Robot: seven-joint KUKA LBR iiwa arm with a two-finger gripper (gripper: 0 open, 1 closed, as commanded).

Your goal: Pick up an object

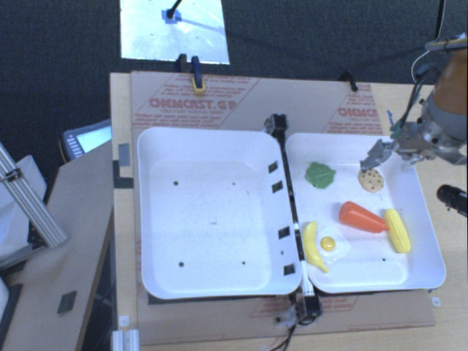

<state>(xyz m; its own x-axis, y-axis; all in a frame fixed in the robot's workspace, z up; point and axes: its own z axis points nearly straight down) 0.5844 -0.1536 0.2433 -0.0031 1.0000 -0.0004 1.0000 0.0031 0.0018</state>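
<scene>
1. My arm (447,93) enters from the right edge of the frame, upper half. The orange band sits above the grey wrist, and the wrist is angled down and to the left over the right bin (420,196).
2. My pincer (377,154) hangs at the upper right of that bin, its tip just above the cookie (371,180). From this slant I cannot tell whether it is spread or pressed together, nor whether it touches the cookie.
3. The cookie is a flat round disc, tan with dark specks. It lies on the bin floor and shows no sign of being lifted.
4. Left of the cookie is a green leafy piece (319,174), crinkled at the edge, matte.
5. Lower centre of the right bin holds a carrot (361,217), a smooth orange cone with its tip pointing right. A corn cob (397,229), yellow and ribbed, lies just beside that tip.
6. At the lower left of the right bin a yellow banana (313,246) curves beside a fried egg (333,244), glossy white with a yellow yolk.
7. The left bin (157,148) is shallow white plastic with rounded corners. Both bins rest on a cardboard sheet (219,101) printed in red.
</scene>
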